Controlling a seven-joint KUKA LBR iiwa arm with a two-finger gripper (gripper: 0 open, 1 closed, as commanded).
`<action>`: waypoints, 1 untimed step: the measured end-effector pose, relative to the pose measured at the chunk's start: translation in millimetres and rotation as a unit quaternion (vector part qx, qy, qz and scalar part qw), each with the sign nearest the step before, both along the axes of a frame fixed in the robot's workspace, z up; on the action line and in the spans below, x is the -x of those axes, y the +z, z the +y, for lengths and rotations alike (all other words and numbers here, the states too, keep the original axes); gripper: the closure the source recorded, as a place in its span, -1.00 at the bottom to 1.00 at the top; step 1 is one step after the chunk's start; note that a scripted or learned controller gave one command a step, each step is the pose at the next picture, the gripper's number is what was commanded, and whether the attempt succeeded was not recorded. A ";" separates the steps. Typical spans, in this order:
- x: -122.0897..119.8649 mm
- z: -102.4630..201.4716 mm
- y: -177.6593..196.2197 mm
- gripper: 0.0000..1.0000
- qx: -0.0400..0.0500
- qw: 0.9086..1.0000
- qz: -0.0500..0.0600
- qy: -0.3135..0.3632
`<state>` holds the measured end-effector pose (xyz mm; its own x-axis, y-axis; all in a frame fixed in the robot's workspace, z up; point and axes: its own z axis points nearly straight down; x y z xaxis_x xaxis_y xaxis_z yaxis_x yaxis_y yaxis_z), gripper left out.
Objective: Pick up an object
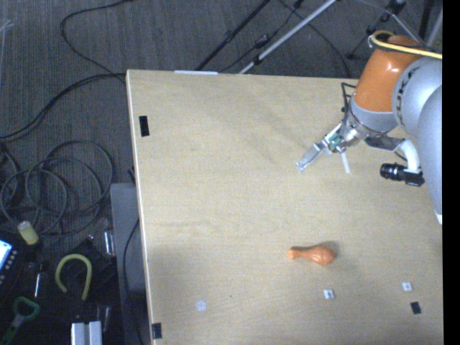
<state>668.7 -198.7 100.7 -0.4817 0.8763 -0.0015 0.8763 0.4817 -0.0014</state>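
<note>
A small orange pear-shaped object [313,254] is seen lying on the pale bench top [215,192], toward five o'clock. It is judged light, smooth and perhaps rolling; the fat end would best be gripped. The gripper [325,155], fingers spread and empty, is held well apart from it, at twelve o'clock from the object.

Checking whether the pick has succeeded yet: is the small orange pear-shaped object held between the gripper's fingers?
No. The small orange pear-shaped object lies on the tan bench surface, well apart from the gripper.
</note>
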 end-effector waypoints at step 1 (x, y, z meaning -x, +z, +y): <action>-0.2 15.9 -16.5 -1.00 -0.001 0.991 0.000 0.131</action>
<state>669.0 -182.9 84.2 -0.6928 0.7211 -0.0007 0.7211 0.6928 -0.0002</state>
